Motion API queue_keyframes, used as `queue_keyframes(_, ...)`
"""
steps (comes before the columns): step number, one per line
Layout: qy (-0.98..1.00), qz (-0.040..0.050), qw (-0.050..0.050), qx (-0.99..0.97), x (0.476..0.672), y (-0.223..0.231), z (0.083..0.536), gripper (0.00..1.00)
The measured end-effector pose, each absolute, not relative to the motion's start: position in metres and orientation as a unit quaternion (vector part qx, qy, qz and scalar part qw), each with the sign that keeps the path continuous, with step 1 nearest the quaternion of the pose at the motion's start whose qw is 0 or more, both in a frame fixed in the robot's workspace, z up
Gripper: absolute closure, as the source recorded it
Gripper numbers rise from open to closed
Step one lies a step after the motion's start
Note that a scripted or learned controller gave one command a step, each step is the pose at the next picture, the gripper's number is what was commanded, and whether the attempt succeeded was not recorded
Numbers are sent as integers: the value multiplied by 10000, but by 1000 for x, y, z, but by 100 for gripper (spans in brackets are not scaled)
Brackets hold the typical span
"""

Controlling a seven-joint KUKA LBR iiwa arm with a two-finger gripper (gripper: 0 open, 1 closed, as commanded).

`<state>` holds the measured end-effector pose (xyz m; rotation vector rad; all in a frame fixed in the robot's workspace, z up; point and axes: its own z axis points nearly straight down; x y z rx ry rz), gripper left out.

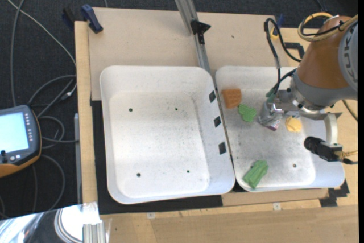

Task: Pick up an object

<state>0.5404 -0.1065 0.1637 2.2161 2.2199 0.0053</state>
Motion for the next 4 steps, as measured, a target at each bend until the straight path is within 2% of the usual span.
queue_keyframes(1,7076,17,26,7066,546,-110,209,100)
queue_keyframes(2,7076,22,32,7066,550,-114,272,100)
queue_keyframes(4,7096,3,-19,7046,537,-12,279,100)
